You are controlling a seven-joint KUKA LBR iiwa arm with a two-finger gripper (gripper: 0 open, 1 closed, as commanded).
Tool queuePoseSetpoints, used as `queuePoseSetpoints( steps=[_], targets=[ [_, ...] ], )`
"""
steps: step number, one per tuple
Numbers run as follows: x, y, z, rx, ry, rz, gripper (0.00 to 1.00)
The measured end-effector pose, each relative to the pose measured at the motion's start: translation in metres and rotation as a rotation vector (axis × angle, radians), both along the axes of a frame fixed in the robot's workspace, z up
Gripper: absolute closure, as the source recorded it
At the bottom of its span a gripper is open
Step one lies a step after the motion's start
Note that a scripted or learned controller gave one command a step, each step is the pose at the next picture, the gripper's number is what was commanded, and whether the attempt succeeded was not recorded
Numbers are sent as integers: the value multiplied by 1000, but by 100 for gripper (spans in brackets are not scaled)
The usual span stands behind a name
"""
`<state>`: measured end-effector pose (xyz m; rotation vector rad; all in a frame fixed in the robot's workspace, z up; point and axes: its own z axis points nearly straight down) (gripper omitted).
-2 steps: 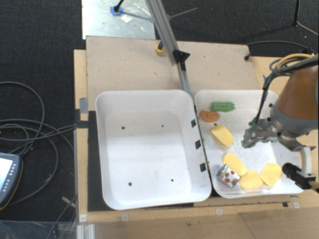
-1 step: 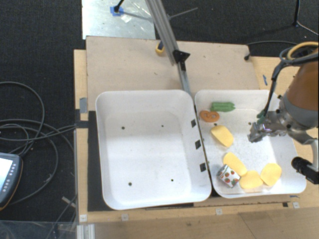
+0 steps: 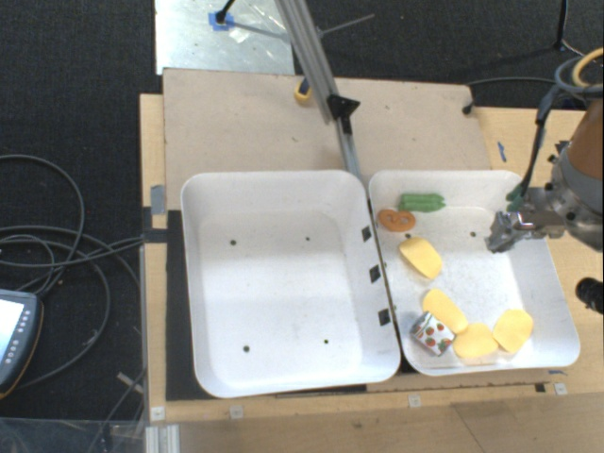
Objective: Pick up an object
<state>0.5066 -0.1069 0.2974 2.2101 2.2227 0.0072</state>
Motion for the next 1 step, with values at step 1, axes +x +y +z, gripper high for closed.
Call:
queuePoseSetpoints(
  steps=[1],
  targets=[
    [19, 47, -17, 3, 7, 3, 100]
  ],
)
